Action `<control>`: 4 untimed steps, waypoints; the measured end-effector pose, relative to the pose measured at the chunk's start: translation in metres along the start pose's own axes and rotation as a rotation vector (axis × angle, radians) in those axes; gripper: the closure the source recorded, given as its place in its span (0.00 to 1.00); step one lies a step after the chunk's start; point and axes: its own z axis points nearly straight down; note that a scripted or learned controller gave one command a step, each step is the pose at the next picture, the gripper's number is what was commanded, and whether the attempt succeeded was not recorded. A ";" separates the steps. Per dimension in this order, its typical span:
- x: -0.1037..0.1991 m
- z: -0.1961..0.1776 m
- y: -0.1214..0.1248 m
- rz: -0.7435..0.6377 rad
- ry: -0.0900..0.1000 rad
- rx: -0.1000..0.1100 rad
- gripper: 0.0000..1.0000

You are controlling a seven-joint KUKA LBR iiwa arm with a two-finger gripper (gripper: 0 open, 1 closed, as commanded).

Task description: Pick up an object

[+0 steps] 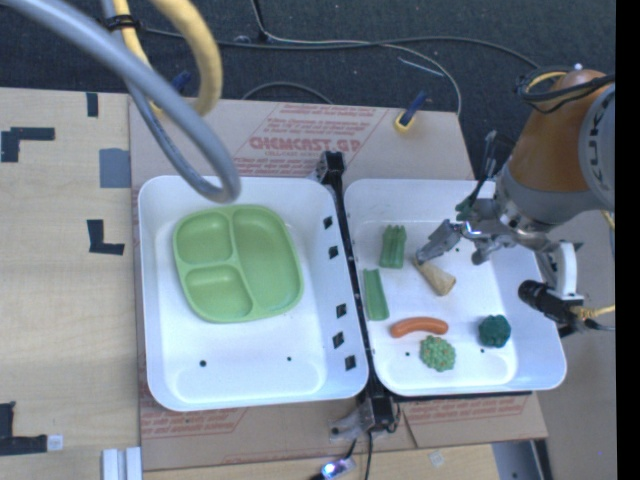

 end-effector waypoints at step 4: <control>0.008 0.048 0.003 0.000 0.000 -0.008 1.00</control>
